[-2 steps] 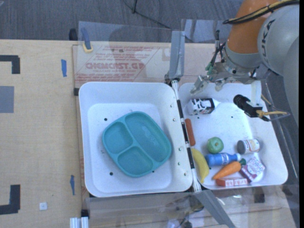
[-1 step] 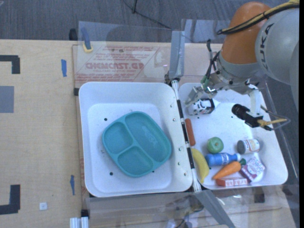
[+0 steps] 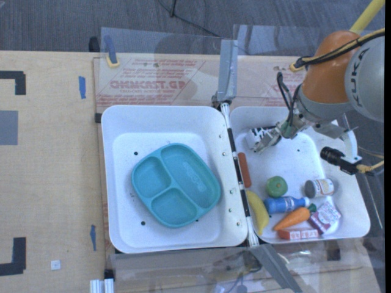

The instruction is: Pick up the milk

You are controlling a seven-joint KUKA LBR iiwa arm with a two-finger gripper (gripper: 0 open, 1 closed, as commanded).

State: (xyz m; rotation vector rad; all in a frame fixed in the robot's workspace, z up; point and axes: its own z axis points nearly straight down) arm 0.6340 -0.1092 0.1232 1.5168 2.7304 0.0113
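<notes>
Gripper (image 3: 276,134) low over right bin's (image 3: 360,224) far-left corner, at a small black-and-white patterned carton, likely the milk (image 3: 259,138), positioned for a grasp though its opening and any hold cannot be told; smooth plastic toy food clusters near the front, teal compartment tray (image 3: 176,185) lies in left bin (image 3: 116,163).

The worktop (image 3: 49,163) is showing a pale wood-coloured surface with black corner marks and short blue tape strips. Two white bins are sitting on it side by side, touching along their inner rims: the left bin (image 3: 116,133) and the right bin (image 3: 357,221). A clear sheet with red lettering (image 3: 149,81) is lying flat behind the left bin, its near edge running under the bin's rim.
</notes>
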